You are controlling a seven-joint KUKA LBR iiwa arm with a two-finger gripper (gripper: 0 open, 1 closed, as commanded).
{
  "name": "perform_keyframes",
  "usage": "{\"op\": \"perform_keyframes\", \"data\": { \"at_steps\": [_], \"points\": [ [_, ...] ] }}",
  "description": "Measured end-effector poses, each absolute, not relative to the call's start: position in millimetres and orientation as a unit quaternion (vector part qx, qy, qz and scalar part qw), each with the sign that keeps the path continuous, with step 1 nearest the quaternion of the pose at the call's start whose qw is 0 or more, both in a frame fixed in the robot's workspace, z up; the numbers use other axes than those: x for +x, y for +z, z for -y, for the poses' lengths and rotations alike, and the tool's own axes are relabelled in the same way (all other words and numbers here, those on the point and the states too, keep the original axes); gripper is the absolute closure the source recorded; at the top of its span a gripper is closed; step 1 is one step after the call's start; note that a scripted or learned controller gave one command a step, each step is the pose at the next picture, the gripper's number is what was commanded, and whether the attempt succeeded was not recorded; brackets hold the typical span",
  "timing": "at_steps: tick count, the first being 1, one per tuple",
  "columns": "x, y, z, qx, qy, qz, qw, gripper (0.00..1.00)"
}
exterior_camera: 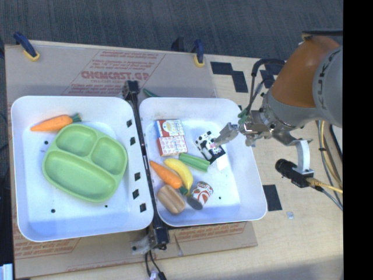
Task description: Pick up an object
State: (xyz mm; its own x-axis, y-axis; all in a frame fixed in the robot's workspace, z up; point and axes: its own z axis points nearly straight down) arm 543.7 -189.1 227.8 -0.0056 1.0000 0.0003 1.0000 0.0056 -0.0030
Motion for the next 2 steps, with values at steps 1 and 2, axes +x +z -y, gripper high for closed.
{"op": "perform_keyframes", "data": {
  "at_steps": [1, 2],
  "points": [
    [617.5, 116.7, 209.9, -0.706, -0.0037, 0.708, -0.005, 0.0],
    [618.9, 128.3, 208.4, -0.704, -0.0053, 0.71, -0.005, 1.0]
  ]
}}
